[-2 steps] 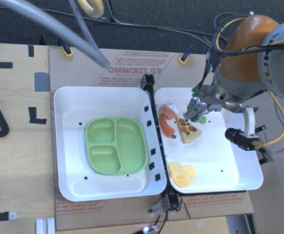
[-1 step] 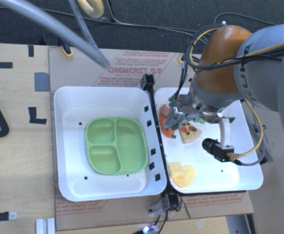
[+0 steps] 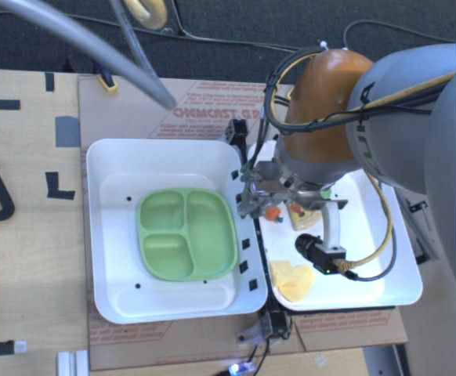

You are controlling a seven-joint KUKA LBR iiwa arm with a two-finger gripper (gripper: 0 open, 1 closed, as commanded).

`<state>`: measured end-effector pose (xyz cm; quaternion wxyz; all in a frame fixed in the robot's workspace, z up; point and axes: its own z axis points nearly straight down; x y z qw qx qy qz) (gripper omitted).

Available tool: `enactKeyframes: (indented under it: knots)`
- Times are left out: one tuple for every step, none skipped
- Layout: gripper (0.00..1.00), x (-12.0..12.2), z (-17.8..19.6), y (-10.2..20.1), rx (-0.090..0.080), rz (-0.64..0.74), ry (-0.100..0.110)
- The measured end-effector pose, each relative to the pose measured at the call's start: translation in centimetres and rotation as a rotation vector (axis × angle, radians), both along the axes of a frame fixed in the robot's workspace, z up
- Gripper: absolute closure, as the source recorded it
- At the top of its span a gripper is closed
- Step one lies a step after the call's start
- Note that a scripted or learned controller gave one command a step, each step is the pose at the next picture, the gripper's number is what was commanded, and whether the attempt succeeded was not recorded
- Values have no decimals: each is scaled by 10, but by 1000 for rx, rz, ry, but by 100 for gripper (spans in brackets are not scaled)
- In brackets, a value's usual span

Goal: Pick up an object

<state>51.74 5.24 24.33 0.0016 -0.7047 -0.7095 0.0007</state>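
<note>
A green divided plate (image 3: pixel 187 233) lies in the left bin (image 3: pixel 110 163). In the right bin (image 3: pixel 400 288) a pale yellow object (image 3: pixel 292 280) rests near the front left corner. A small orange-red piece (image 3: pixel 273 214) and a tan piece (image 3: pixel 304 218) lie just under the arm's wrist. My gripper (image 3: pixel 269 202) hangs low over the right bin's left side, right above those small pieces. The wrist hides the fingertips.
The arm's orange band (image 3: pixel 326 100) and grey body cover the back and right of the right bin. A black cable connector (image 3: pixel 319 254) hangs over the bin's middle. The divider wall between the bins (image 3: pixel 251 241) lies just left of the gripper.
</note>
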Motion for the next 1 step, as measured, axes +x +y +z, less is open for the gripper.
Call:
enactKeyframes:
  knots:
    - [100, -10, -21, 45, -1, -1, 1]
